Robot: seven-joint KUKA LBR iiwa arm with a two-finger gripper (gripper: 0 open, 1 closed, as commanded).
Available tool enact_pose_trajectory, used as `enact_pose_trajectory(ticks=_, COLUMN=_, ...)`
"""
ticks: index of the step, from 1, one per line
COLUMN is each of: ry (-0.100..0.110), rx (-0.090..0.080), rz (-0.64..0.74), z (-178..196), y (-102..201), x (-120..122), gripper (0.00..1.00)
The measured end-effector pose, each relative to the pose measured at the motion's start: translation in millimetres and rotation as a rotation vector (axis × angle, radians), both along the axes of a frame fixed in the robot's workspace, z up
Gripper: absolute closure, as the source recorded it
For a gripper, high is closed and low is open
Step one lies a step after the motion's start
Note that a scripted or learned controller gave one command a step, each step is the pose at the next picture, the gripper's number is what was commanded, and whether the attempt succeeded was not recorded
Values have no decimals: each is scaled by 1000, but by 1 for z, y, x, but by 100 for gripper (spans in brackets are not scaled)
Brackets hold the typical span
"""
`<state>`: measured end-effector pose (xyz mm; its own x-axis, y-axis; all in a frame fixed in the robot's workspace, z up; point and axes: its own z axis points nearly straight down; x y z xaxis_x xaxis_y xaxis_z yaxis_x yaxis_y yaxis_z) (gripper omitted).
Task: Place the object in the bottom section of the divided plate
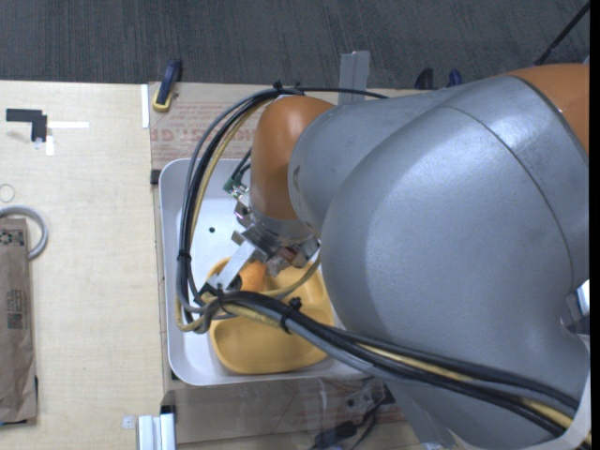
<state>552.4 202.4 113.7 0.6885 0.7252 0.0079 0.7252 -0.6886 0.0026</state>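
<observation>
- The grey arm (441, 242) fills most of the right half of the view, and its bulk hides the greater part of the white bin (173, 279) under it; the bin's left wall and its near left corner are the parts that show.
- An orange band (281, 148) sits above the wrist, and below it the wrist reaches down into the bin.
- A bundle of black cables (202, 186) loops from the top of the band down the bin's left side, then runs off to the lower right across the plate.
- The yellow divided plate (258, 345) lies in the near part of the bin, partly under the cables and the arm, so its sections cannot be made out in full.
- The pincer (267, 261) hangs just over the plate's far left part; whether it is open or closed cannot be told.
- A small orange object (251, 276) lies right beside the pincer's tip, over the plate; it looks rounded, and its long axis and heading cannot be read.
- On the wooden worktop (84, 251) to the left lies a brown paper packet (14, 326), well apart from the bin.
- A blue and yellow tool (168, 84) lies at the worktop's far edge, and a small black bracket (28, 120) at far left.
</observation>
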Motion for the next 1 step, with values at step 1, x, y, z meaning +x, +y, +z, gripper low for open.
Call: enact_pose_trajectory(ticks=1, ry=0, rx=-2, rz=-265, z=-12, y=23, x=48, gripper=100)
